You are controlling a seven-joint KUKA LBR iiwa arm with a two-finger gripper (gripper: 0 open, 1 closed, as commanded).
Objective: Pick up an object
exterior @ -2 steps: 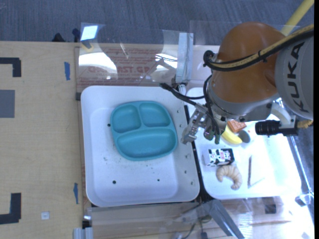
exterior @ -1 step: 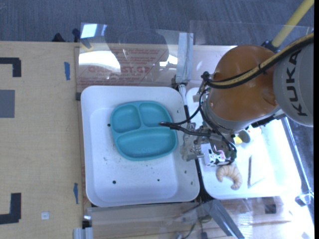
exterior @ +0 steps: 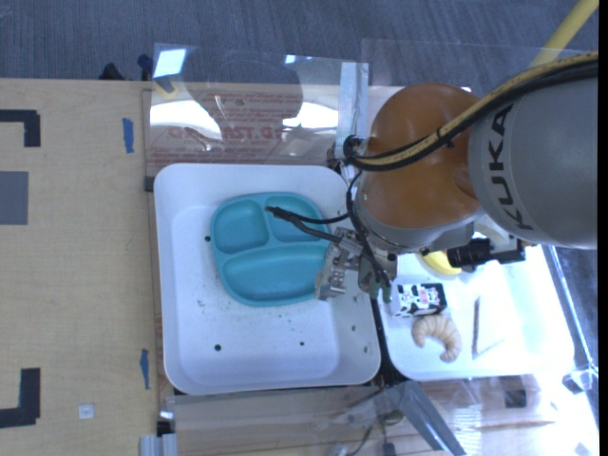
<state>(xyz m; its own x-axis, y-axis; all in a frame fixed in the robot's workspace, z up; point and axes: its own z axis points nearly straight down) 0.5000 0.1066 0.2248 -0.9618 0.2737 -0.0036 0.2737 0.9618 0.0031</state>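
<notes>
- The gripper (exterior: pixel 331 283) is down at the right-hand rim of the blue plate (exterior: pixel 266 250), right over the edge of the large lower compartment.
- Spread or pressed together? Cannot tell from this angle; the metal parts bunch up, and nothing can be seen pinched there.
- Above it, the arm's orange band (exterior: pixel 418 160) and grey body loom to the right of the plate, hiding the strip between the two bins.
- The plate itself, a three-section tray, lies flat in the left bin (exterior: pixel 190 350), sitting toward the far and right part of the bin floor.
- A few small dark specks dot the white floor just on the near side of the plate.
- Further right of the plate, past the gripper, comes the right bin (exterior: pixel 513 354).
- In it, a small black-and-white carton (exterior: pixel 419 299) lies nearest the plate, just beyond the gripper.
- A croissant (exterior: pixel 439 335) sits right beside the carton on its near side.
- A yellow thing (exterior: pixel 439 262) peeks out from under the arm, on the carton's far side; what it is cannot be told.
- A thin pale stick (exterior: pixel 475 326) lies farthest from the plate, just right of the croissant.
</notes>
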